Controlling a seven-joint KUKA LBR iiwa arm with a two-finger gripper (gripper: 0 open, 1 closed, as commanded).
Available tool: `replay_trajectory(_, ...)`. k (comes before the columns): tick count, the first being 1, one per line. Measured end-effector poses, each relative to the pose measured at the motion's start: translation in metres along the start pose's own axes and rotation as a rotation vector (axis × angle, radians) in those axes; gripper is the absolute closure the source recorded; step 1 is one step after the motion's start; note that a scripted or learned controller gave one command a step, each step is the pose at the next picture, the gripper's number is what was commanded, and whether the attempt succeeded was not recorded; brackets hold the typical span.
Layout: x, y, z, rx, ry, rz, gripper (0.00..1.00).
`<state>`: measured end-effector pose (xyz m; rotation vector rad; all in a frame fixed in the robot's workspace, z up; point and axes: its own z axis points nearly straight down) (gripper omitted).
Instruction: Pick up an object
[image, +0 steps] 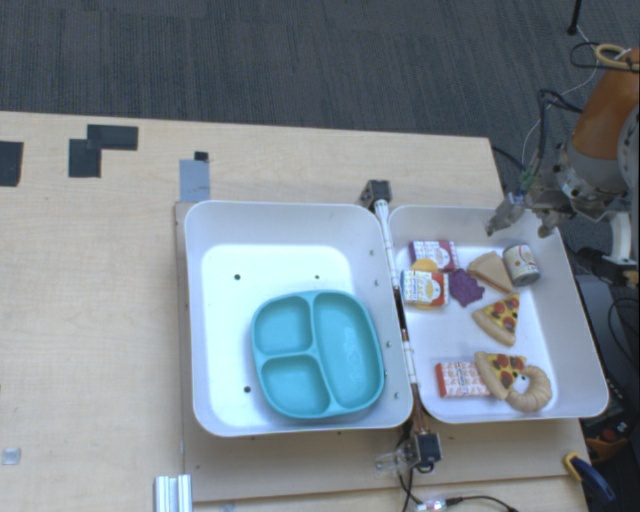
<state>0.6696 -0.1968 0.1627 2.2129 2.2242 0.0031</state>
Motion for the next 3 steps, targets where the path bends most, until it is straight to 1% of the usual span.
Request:
replay_trajectory(1,-0.008,-0.044,0.064,-0.008,-0.002,-0.001,0.00)
replay_trajectory(2,-0.008,-0.041,0.051,-0.017,-0.006,-0.007,1.00)
replay_trajectory(3,0.052,-0.090,-0.041,-0.001,0.001,-0.001,1.00)
